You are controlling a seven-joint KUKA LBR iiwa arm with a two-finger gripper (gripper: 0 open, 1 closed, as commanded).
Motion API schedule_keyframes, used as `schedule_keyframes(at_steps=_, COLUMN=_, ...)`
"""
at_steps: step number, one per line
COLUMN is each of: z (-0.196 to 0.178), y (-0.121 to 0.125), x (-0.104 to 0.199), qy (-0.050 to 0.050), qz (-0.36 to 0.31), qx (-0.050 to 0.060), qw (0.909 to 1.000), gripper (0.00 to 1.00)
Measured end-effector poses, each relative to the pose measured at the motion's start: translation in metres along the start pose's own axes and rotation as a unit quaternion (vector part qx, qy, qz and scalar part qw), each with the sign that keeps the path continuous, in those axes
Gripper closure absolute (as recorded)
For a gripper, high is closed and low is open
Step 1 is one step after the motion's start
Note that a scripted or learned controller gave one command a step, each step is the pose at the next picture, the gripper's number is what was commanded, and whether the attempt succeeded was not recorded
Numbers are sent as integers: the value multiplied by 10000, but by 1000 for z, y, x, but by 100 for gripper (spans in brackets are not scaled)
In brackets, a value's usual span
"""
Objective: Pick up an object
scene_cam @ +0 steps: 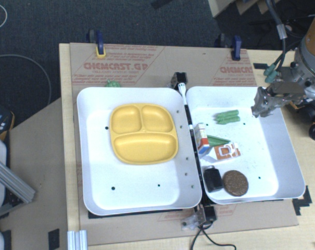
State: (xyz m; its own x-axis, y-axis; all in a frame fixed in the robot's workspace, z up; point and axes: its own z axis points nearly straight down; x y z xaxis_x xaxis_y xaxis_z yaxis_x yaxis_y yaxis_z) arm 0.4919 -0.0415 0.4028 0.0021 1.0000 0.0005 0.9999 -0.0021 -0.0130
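Left bin (pixel 95 191): yellow divided plate (pixel 143 133). Right bin (pixel 282 165), by size: small carton (pixel 224 151), brown disc (pixel 235 183), green pods (pixel 227 117), black block (pixel 213 178). Gripper (pixel 261 108) above that bin's far right rim; finger state cannot be told.

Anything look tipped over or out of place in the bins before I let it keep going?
The small carton in the right bin lies on its side against the divider rather than upright. A small green item sits outside, behind the left bin.
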Motion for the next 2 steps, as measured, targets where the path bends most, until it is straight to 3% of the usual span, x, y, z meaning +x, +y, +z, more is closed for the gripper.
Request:
schedule_keyframes(at_steps=1, z=-73, y=-14, x=87, qy=14, qz=-64, qx=-109, qw=9999, gripper=100)
schedule_keyframes(at_steps=2, z=-39, y=-14, x=155, qy=0, qz=-55, qx=-35, qw=10000, gripper=100)
